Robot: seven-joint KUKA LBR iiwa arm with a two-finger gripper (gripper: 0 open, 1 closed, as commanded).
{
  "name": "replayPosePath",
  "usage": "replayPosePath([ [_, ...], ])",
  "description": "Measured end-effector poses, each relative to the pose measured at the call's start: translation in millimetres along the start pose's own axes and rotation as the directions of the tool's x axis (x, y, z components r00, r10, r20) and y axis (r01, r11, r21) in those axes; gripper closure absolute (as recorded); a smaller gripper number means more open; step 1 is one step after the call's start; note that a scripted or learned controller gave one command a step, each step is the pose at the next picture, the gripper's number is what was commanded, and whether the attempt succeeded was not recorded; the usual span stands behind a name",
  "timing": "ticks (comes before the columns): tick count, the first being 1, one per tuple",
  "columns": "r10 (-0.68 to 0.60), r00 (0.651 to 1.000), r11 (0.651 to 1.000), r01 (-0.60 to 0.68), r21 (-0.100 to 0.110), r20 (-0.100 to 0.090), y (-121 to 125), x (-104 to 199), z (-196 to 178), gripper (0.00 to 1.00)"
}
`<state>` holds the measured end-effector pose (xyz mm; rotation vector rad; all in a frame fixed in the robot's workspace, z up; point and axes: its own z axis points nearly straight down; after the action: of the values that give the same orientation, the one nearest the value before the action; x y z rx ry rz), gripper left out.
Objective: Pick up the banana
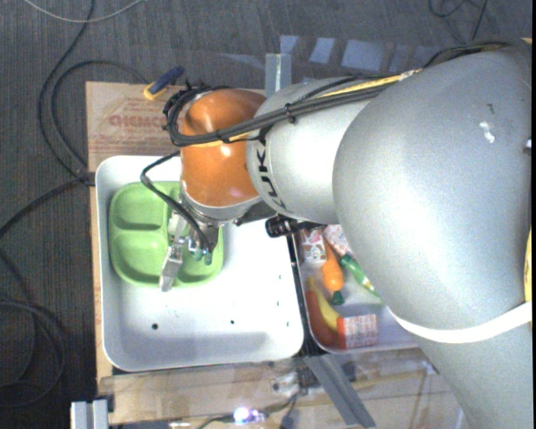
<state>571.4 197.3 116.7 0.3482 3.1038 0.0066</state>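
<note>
Tool (180, 259) over the green tray (138, 231) in the left bin (205, 329), fingers slightly spread, pinching nothing; right bin (314, 336) holds clutter.

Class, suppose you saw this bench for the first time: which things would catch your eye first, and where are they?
The huge grey arm sweeps in from the right, its orange band above the left bin. Below it the pincer hangs over a bright green divided tray in that bin. The right bin, partly hidden by the arm, holds colourful clutter, including a carrot-like toy.
</note>
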Motion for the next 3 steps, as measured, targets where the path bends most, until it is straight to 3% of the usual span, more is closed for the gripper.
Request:
replayPosePath([
  [1, -0.108, 0.994, 0.994, 0.108, 0.006, -0.018, -115, 32, -68, 0.00],
  [2, -0.032, 0.999, 0.999, 0.032, -0.001, -0.008, -45, 77, 9, 0.00],
  [3, -0.070, 0.997, 0.998, 0.070, 0.005, -0.020, -63, 47, -30, 0.00],
])
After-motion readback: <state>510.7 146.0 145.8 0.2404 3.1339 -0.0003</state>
